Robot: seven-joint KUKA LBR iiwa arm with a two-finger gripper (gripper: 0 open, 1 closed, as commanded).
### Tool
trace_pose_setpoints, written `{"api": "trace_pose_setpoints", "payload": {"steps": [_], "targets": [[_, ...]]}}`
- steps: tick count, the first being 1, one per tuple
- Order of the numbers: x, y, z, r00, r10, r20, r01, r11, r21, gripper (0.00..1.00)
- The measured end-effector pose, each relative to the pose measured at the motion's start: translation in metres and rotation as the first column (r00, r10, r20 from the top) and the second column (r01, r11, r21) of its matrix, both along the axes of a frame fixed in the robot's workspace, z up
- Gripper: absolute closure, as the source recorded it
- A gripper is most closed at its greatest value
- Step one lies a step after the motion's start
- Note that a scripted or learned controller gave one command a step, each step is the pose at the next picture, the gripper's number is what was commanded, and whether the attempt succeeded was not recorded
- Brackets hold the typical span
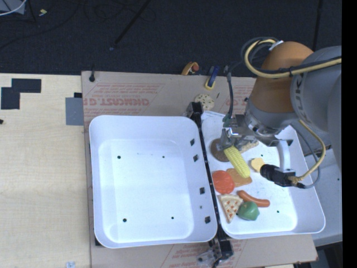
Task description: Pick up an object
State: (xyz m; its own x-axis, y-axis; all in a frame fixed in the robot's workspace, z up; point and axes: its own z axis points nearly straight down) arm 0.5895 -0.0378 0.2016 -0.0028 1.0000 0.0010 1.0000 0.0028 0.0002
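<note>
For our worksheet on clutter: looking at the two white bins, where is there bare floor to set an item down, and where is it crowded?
The left bin shows bare floor from wall to wall. In the right bin, the near right corner past the sausage is bare. Its left side is crowded: corn, tomato slice, pizza slice and green pepper, with the gripper above the corn.

Yellow corn cob (236, 161) tilted in rt bin.
</note>
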Motion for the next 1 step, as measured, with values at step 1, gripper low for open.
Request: {"api": "trace_pose_setpoints", "payload": {"steps": [1], "targets": [[0.0082,0.0525,-0.0144,1.0,0.002,-0.004,-0.002,1.0,0.001,1.0]]}}
